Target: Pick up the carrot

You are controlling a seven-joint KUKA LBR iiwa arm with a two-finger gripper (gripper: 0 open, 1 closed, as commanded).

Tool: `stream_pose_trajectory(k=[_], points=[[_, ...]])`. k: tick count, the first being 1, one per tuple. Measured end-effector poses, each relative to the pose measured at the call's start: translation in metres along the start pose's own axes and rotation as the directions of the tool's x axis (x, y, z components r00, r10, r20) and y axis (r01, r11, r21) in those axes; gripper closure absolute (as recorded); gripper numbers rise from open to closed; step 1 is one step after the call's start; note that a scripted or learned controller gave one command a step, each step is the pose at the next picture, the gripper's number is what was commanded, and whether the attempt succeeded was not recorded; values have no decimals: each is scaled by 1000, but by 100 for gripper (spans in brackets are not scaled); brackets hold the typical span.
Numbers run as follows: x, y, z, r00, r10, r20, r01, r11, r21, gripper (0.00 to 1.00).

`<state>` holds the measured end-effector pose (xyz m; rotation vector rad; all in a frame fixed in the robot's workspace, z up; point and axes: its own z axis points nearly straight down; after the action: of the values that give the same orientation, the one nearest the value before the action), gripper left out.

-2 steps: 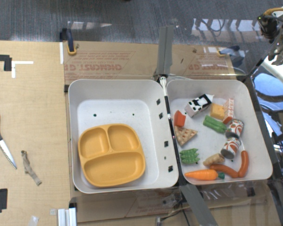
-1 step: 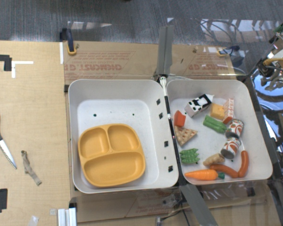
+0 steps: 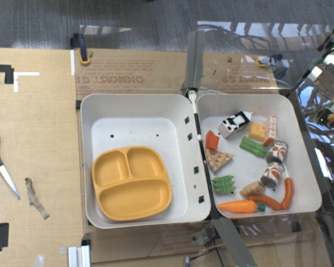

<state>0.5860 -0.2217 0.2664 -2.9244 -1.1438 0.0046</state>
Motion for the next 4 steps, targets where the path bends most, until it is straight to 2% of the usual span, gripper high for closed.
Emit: stream_pose_trajectory(k=[1,2,3,4], points=[[-11,-36,4,892,-451,0,451,892,-3,100],[-22,-43,-20,638,-770,2,770,638,-5,100],[-51,-53,-50,205,-979,6,979,205,-5,100],[-60,-54,-39,-342,-940,7,940,-342,-2,100]])
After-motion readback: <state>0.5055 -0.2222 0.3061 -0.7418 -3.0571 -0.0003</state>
